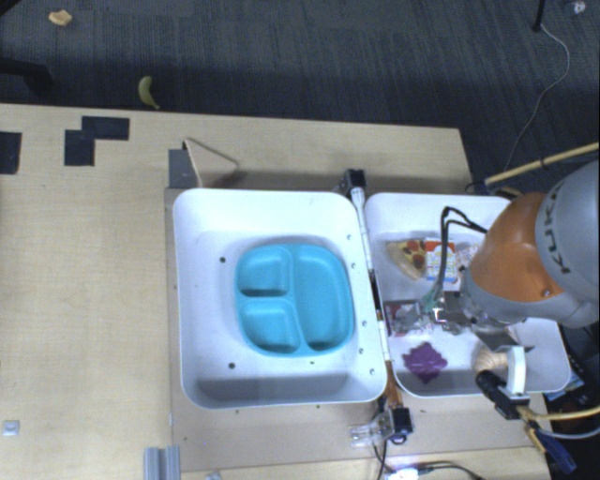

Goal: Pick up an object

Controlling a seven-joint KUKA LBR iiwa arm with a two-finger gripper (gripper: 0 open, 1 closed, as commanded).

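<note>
- Bins: two, white and shallow, side by side on the pale wooden surface (84,281).
- Left bin (197,281): one blue tray (295,298) lying flat in the middle, with three compartments, two small ones on its left and one long one on its right.
- Right bin (412,211): three loose things that can be told apart.
  - One crumpled snack wrapper (422,255) with red and white print, toward the far end.
  - One dark packet (401,316) beside the wall shared with the left bin.
  - One purple lump (425,359) toward the near end, apart from the packet.
- One arm (511,267), grey with an orange band, reaching in from the right and covering the right half of the right bin.
- Jaws: low over the right bin, just beside the dark packet, between the wrapper and the purple lump; hidden under the wrist, so apart or together cannot be told, and nothing seen clamped.
- Black patches on the surface at upper left: two.
- Dark floor beyond the surface: one small yellow curved scrap (147,91) and one tan scrap (60,17).
</note>
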